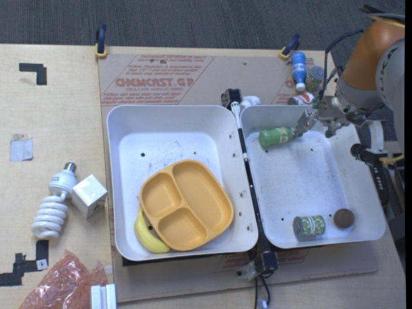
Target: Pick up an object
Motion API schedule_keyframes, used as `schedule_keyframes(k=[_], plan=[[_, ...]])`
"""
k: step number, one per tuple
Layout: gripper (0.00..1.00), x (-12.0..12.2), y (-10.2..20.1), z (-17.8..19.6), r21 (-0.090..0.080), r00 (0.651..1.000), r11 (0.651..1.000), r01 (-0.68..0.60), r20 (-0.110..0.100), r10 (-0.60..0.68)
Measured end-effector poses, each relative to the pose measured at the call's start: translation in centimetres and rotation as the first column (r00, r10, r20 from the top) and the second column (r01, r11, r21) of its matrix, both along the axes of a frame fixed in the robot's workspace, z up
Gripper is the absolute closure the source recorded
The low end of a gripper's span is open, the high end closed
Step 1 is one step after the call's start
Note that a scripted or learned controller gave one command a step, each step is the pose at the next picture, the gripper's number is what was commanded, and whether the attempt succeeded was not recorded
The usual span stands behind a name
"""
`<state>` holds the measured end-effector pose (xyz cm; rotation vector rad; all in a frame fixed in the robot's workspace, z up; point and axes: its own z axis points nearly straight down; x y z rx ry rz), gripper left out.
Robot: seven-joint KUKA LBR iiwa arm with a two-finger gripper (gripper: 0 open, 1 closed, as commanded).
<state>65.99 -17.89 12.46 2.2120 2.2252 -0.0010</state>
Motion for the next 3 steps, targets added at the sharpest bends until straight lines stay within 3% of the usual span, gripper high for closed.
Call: schedule_keyframes(k=[1,2,3], plan=[[1.00,0.1,0.0,1.0,-0.002,1.000,1.000,-0.003,0.001,0.003],[0.00,0.1,0.0,1.0,-0.002,1.000,1.000,-0.003,0.001,0.003],[1.00,0.1,0.0,2.0,-0.004,1.000,1.000,-0.005,0.003,0.005]])
